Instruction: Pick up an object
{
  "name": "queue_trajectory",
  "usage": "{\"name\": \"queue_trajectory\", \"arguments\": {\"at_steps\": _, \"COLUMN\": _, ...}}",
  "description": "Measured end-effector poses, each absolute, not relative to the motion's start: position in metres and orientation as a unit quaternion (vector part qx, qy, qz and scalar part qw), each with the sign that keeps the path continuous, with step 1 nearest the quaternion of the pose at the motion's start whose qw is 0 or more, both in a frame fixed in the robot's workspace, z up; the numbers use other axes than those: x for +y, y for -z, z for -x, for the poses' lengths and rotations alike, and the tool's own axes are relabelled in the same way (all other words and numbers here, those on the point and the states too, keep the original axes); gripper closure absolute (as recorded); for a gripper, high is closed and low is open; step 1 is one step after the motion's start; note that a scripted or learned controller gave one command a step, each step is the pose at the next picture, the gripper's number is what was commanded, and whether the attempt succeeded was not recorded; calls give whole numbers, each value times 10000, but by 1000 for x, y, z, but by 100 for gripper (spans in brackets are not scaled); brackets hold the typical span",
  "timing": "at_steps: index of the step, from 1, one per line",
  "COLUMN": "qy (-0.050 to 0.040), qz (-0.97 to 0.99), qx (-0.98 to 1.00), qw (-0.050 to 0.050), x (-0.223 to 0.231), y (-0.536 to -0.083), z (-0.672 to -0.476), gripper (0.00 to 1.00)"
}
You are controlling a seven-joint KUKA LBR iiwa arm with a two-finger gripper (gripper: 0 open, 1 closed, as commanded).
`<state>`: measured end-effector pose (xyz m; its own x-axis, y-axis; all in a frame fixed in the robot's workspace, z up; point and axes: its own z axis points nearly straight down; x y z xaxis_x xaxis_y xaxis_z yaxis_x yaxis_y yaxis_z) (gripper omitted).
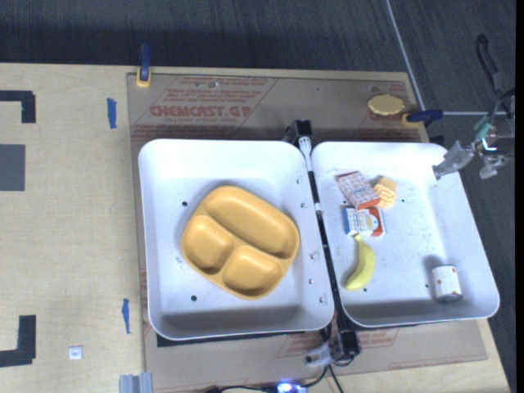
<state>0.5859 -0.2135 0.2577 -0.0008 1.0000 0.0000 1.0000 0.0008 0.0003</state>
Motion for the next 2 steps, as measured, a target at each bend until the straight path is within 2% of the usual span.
{"name": "queue_trajectory", "arguments": {"at_steps": 1, "qy": -41, "qz": -7051, "qx": 7091, "qw": -20, "x": -218, "y": -96, "z": -544, "gripper": 0}}
{"name": "queue_trajectory", "arguments": {"at_steps": 2, "qy": -7, "qz": -7072, "qx": 7070, "qw": 9, "x": -188, "y": -86, "z": -480, "gripper": 0}}
